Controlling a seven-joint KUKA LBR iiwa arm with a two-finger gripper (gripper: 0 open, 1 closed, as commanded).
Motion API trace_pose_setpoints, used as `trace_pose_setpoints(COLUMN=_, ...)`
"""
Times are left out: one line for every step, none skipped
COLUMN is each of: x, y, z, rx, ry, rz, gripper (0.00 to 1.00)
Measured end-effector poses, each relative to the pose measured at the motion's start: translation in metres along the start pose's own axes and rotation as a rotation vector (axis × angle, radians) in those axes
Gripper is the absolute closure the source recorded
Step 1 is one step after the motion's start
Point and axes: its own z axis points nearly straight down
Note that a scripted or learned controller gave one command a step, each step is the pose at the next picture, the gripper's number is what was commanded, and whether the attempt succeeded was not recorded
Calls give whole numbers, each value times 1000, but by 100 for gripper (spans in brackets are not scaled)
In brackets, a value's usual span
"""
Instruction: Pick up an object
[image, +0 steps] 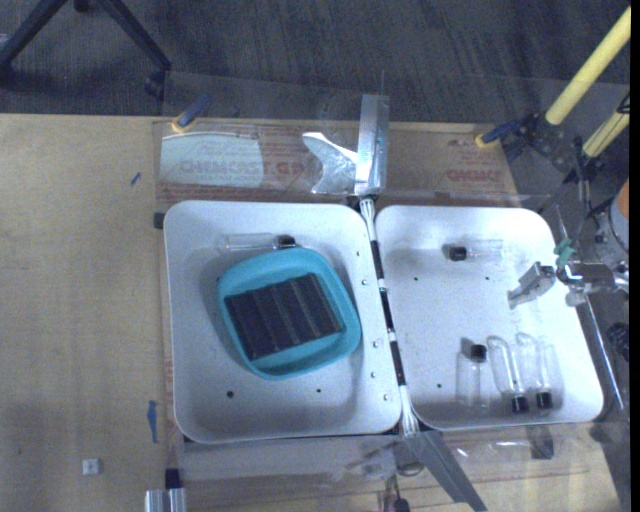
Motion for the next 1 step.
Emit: trace_pose_setpoints(x=-9, y=53, z=39, rx=-4, ry=-2, rz=32, gripper=0)
